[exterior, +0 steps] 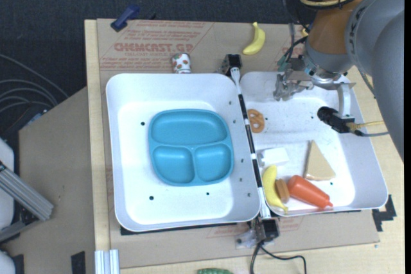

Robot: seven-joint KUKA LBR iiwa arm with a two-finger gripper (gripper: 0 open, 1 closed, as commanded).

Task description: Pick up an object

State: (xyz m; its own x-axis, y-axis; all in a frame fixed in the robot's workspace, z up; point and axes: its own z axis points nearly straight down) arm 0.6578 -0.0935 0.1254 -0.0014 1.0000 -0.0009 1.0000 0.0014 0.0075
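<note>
gripper [286, 90] up at right bin's [366, 163] far end, can't tell its state | pretzel [255, 119] lies nearest, toward the near-left | carrot [309, 192] way down front, long axis running left-right

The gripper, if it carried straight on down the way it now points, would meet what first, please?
Most likely bare floor of the right bin. The gripper points down at the bin's far end, and the pretzel lies off to the side, though depth is hard to judge from this slant.

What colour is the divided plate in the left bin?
Light blue divided plate, seen clearly in the camera view.
</note>
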